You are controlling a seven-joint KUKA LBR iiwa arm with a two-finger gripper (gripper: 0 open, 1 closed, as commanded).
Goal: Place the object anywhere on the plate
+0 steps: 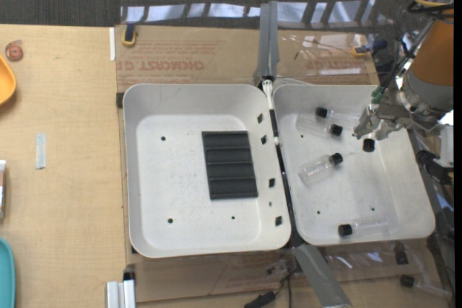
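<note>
Vial [369, 146]: only the black cap reads clearly. It's in the right bin [404, 227], right under my pincer [368, 129], and this is my guess for the one I'm going after.
Pincer state: can't tell if it's apart, together or clamped on anything, it's just too small and cluttered up there. Not claiming a grab.
Other vials: four more clear ones with black caps in the same bin. Two are near the back [321, 112] [336, 130], one is lying mid-bin [319, 166], and one is along the front edge [359, 229].
Plate [229, 164]: I'm taking the dark ribbed slab in the middle of the left bin [144, 227] as the plate. Nothing is on it.
Arm [433, 61]: reaching in over the right bin's far corner, well apart from the plate.
Done so far: honestly nothing that counts, going by how things lie.
Left to do: get a solid hold, lift, cross the divider between the bins, set the vial down on the slab.
Surface [58, 119]: some odds and ends off to the left, not my problem.
</note>
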